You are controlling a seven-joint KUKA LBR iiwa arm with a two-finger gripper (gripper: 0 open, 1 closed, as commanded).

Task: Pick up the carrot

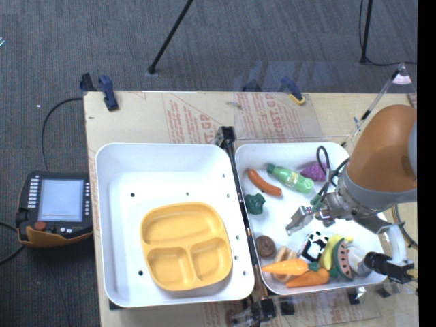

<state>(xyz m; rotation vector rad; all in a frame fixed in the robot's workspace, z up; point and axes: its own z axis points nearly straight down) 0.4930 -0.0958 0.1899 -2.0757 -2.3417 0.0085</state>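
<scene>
The carrot (pixel 287 268) is orange and lies flat near the front edge of the right bin (pixel 298 148). A second orange carrot-like piece (pixel 310 278) lies just in front of it, touching it. My gripper (pixel 302 219) hangs over the middle of the right bin, above and a little behind the carrot and apart from it. The grey arm with its orange band (pixel 383 150) reaches in from the right and hides part of the bin's right side.
The right bin also holds a sausage (pixel 263 182), green bottle (pixel 290 178), purple grapes (pixel 313 171), broccoli (pixel 255 203), brown donut (pixel 266 245), black-and-white toy (pixel 315 246), banana (pixel 332 251) and watermelon slice (pixel 345 263). A yellow divided tray (pixel 186 245) sits in the left bin (pixel 122 176).
</scene>
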